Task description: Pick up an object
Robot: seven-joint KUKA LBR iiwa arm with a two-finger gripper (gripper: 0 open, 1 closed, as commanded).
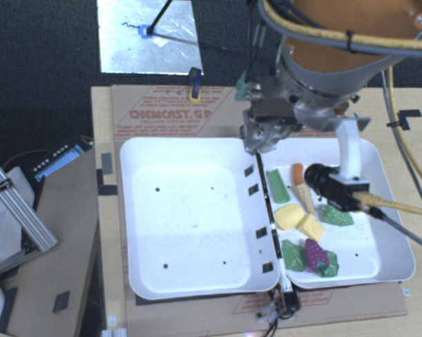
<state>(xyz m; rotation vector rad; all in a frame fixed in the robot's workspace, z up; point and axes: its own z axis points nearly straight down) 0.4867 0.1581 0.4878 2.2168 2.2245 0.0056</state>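
Observation:
The right bin (380, 255) holds several small toy foods. A green strip (277, 185), an orange carrot piece (297, 173) and a beige stick (305, 197) lie near its left wall. Below them sit a yellow lemon (289, 215), a yellow block (312, 227), a green leafy piece (336, 216), another green piece (292, 255) and purple grapes (315, 255). My gripper (260, 139) hangs over the far end of the divider between the bins, above and left of the foods. Nothing is visibly held in it.
The left bin (185, 220) lies beside the right one, joined by black clips (260, 232) along the divider. A black cylinder on a white bracket (332, 181) juts from the arm over the right bin. Yellow cables (399, 207) cross the right side.

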